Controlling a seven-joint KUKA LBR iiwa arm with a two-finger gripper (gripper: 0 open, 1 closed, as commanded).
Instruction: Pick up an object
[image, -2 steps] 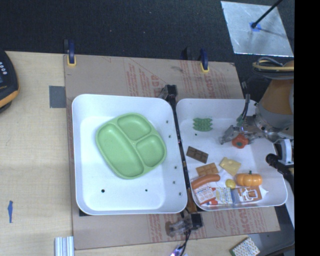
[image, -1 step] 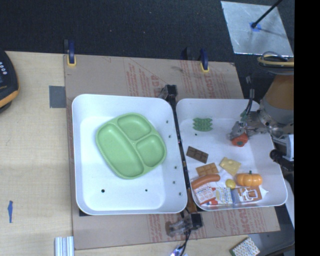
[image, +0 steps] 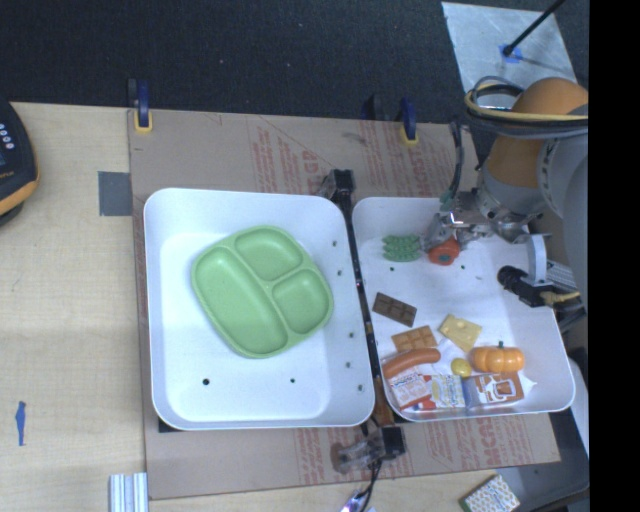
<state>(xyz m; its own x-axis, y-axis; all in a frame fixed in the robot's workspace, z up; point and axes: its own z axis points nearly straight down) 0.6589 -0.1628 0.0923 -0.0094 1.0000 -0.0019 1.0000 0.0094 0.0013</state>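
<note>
The gripper (image: 446, 236) hangs low at the far end of the right bin (image: 545, 318), right at a small red-orange object (image: 443, 255) that sits on the bin floor under its tip. Whether the gripper is open or closed on it cannot be told from this slant, nor whether the two touch. Just to the left of that object lies a green leafy toy (image: 402, 247), close enough to crowd that side. The other things sit nearer the camera and apart from the gripper: a brown chocolate bar (image: 393, 308) by the bin's left wall, then an orange cracker (image: 414, 338) with a sausage (image: 411, 361) just below it, a yellow cheese wedge (image: 460, 330), a small yellow ball (image: 459, 367) and an orange pumpkin (image: 497, 358). Along the near wall lie printed food packets (image: 455, 392), touching one another. The left bin (image: 176, 390) holds a pale green divided plate (image: 262, 290), tilted a little askew. A black clip (image: 342, 183) stands at the far end of the seam between the bins. Both bins rest on a brown cardboard sheet (image: 250, 150) with red print, held at its far edge by two blue clamps (image: 143, 101). Under it is a light wooden bench (image: 60, 300) with a grey tape patch (image: 114, 193) and a dark device (image: 12, 155) at the left edge. Beyond the bench lies dark flooring (image: 250, 45).
</note>
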